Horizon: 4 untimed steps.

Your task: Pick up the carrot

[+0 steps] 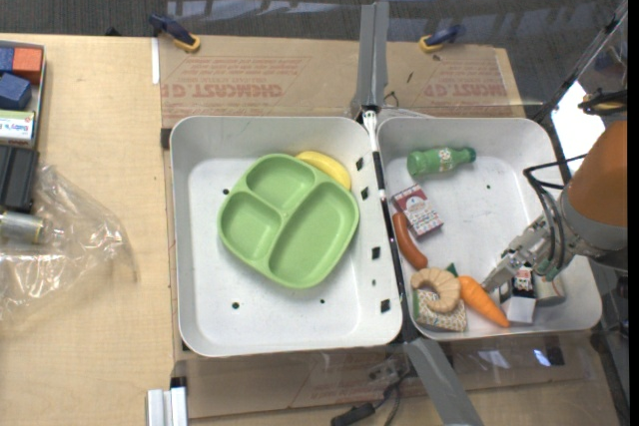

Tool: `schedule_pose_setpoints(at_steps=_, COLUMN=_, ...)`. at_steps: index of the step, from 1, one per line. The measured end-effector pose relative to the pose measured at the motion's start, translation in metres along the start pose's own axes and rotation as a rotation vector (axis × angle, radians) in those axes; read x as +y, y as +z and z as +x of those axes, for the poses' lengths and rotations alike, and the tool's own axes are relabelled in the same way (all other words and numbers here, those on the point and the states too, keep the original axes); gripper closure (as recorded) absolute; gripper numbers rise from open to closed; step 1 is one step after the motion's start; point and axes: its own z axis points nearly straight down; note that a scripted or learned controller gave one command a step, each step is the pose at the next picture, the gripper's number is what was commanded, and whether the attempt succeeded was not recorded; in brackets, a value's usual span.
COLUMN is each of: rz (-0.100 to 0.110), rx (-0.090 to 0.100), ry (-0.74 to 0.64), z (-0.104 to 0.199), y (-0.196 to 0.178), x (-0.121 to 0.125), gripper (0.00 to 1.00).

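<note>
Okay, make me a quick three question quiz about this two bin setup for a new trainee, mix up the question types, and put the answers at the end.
1. True or false: the carrot lies in the same bin as the green divided plate.
2. Multiple choice: what touches the carrot's left end? A) the green bottle B) the croissant C) the yellow item behind the plate
3. Fill in: the gripper sits just to the ____ of the carrot in the camera view.

Key
1. False: the carrot is in the right bin, the plate in the left bin.
2. B
3. Right, slightly above it.
</note>
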Motion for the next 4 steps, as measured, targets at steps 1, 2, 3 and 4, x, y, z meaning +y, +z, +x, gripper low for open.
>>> schedule_pose_setpoints(at_steps=1, rz=0.001, rx=0.0, ry=0.009, z=-0.001, y=0.001, x=0.061, gripper=0.0)
schedule_pose_setpoints(at_steps=2, rz=0.0, rx=-0.001, ry=0.066, z=0.067, y=0.0, x=0.058, gripper=0.0)
schedule_pose_setpoints(at_steps=3, rz=-0.001, rx=-0.002, ry=0.069, z=0.066, y=-0.009, x=0.058, gripper=1.0)
schedule_pose_setpoints(at_steps=4, rz=0.002, rx=-0.001, ry=0.252, z=0.115, y=-0.099, x=0.15, gripper=1.0)
